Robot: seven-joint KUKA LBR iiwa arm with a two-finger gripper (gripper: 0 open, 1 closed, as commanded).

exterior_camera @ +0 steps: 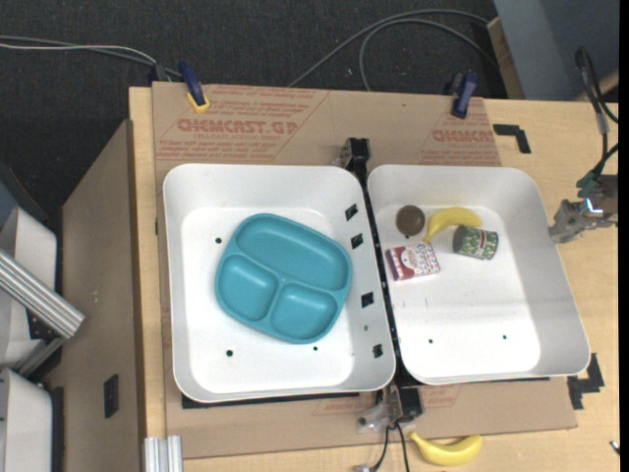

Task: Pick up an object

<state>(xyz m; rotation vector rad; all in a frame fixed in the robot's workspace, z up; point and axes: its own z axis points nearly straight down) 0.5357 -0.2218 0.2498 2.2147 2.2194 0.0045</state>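
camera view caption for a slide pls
Teal divided plate in left bin; banana, can, carton in right bin.

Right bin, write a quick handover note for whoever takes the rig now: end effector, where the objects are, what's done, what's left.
End effector: at the bench's right edge, outside the bins; cannot tell if open or shut.
Right bin: banana, green can, brown ball and small carton, clustered at its upper left.
Left bin: teal tray.
Done: nothing picked.
Left: reach in and grasp one object.
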